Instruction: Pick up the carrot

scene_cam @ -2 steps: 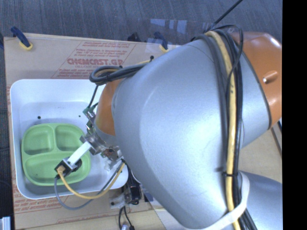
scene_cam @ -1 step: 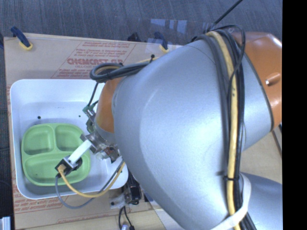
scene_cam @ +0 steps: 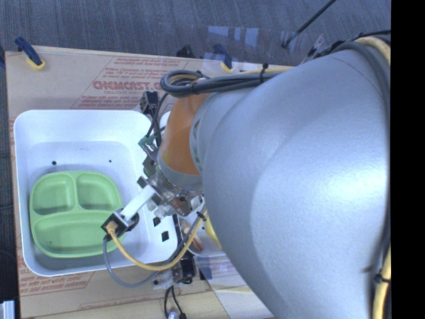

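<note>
The grey arm with its orange band (scene_cam: pixel 178 145) reaches in from the right and covers most of the right bin. Its wrist and gripper (scene_cam: pixel 161 216) hang low over the right-hand edge of the left bin (scene_cam: pixel 80 128), beside the green plate. A white bracket with a yellow cable (scene_cam: pixel 123 244) sticks out from the wrist towards the plate. The arm's bulk hides what lies under and beside the gripper. A small pale yellow patch (scene_cam: pixel 211 230) peeks out under the arm at the right bin; I cannot tell what it is.
A green divided plate (scene_cam: pixel 73 214) lies in the front half of the left bin. Brown cardboard (scene_cam: pixel 99 78) lines the bench around the bins. A blue clamp (scene_cam: pixel 30 53) sits at the far left corner. Cables loop below the wrist near the bench's front edge.
</note>
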Robot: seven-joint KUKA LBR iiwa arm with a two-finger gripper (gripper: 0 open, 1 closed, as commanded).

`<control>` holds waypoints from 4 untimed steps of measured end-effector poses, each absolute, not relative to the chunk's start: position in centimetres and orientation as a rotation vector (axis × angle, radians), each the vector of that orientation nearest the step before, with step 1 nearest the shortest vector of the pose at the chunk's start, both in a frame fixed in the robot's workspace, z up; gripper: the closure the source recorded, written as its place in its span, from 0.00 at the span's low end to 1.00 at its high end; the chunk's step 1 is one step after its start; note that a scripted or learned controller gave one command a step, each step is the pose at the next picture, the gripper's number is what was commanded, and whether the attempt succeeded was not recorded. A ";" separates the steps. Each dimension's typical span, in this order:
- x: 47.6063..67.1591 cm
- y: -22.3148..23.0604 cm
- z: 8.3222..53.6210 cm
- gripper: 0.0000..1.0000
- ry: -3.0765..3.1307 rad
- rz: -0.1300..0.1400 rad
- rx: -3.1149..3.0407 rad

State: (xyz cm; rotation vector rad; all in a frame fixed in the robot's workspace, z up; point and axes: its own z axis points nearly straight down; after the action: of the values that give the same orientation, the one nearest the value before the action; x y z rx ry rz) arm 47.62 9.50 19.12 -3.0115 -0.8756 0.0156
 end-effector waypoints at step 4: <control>56.1 20.5 29.0 1.00 -0.656 0.010 -3.070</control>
State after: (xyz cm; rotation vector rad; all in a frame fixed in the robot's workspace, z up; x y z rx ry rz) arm 56.06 20.46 29.03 -3.0703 -0.6564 0.0100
